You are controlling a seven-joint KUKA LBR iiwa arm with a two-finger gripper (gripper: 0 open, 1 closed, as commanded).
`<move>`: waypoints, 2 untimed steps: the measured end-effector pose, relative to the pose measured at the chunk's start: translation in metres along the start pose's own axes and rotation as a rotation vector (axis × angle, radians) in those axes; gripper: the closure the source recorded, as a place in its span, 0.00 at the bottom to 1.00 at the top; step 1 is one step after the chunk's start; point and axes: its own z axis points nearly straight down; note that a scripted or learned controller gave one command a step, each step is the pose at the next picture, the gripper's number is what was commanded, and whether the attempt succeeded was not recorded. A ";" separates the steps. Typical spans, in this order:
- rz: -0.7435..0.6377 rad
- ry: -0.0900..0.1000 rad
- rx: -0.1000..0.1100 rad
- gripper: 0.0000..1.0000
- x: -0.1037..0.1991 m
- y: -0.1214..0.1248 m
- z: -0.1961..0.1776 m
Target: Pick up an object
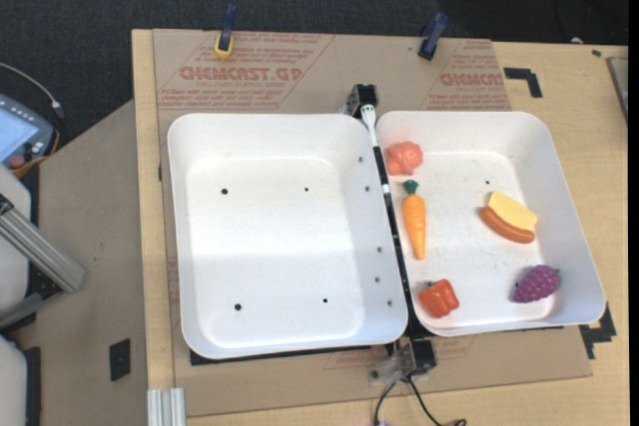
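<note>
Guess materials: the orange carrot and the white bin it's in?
Orange carrot with green top: probably moulded plastic toy food; uniform colour, smooth matte surface. Shallow white right-hand bin: likely thin formed plastic; rounded corners, rolled rim, faint sheen. Neither is certain from looks alone.

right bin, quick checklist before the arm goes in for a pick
1. Objects to pick lie in the right bin: ok, five toy foods.
2. Carrot apart from its neighbours: ok, but close to the divider-side wall.
3. Sandwich free on all sides: ok.
4. Grapes clear of the rim: not ok, near the corner wall.
5. Red pepper and pink piece lie apart from the rest: ok.
6. Gripper state: cannot tell.
</note>
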 end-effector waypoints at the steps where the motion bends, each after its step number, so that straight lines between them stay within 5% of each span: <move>1: -0.002 -0.001 0.002 1.00 -0.064 0.001 -0.004; 2: -0.008 0.005 0.013 1.00 -0.026 0.000 0.060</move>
